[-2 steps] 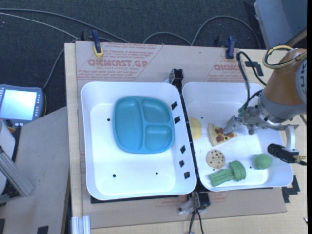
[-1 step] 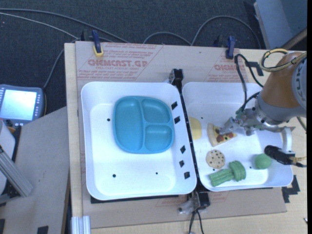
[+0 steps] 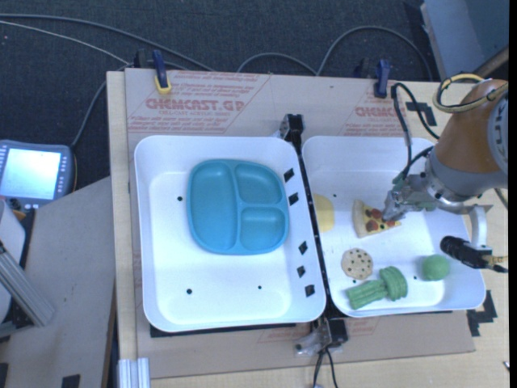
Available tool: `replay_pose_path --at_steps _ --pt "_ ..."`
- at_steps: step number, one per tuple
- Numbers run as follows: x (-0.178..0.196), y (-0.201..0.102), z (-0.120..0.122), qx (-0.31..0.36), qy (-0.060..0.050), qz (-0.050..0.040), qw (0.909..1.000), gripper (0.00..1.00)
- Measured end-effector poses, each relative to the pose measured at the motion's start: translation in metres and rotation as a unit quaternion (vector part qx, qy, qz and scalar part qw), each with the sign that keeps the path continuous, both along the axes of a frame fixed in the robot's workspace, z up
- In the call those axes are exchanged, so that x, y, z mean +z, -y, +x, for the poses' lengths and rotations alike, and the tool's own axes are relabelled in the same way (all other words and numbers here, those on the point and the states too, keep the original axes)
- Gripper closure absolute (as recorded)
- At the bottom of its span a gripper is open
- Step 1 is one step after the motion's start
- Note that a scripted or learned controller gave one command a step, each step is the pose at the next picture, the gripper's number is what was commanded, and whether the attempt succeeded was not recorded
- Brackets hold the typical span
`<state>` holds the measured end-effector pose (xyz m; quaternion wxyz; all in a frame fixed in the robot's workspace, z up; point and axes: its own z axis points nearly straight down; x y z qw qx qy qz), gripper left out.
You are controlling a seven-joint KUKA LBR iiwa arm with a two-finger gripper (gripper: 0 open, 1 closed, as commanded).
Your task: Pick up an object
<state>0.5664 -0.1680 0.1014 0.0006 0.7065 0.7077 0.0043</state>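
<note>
Down in the right bin (image 3: 343,156), low over the pizza slice (image 3: 373,218), with the gripper (image 3: 395,207) at the slice's right edge. Impossible to tell from above whether open, closed or gripping: wrist and orange band hide the tips. No object visibly held, so best treated as not yet grasped.

Probably the approach or closing stage of a pick on that slice. To do it well:

- Centre over the slice rather than its rim (a flat, thin toy, likely to slide or tip out of an edge pinch).
- Descend until nearly touching the bin floor, since little height to grab.
- Close slowly, then lift straight up and check for the slice between the tips before moving off.
- Keep clear of the cookie (image 3: 356,263) just below and the yellow piece (image 3: 323,213) near the divider; both close enough to be nudged by a skewed approach.

Count, largest to smallest:

- Two white bins, side by side: the left bin (image 3: 161,281) and the right one.
- One blue divided plate (image 3: 238,206), three compartments, alone in the left bin.
- One green toy vegetable (image 3: 377,287), lying near the right bin's front wall.
- One pizza slice, under the gripper.
- One yellow piece, against the divider.
- One cookie, round with dark chips.
- One small green ball (image 3: 435,267), near the right wall.
</note>
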Motion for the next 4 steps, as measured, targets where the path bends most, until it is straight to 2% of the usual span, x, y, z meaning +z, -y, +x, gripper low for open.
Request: replay_pose_path --at_steps 2,3,4 --pt "0.088 0.002 -0.005 0.000 -0.001 -0.0033 1.0000 1.00" --pt "0.149 0.009 0.000 0.000 0.000 -0.0037 1.0000 1.00" --pt "0.145 -0.049 0.010 0.002 -0.004 -0.0015 1.0000 1.00"
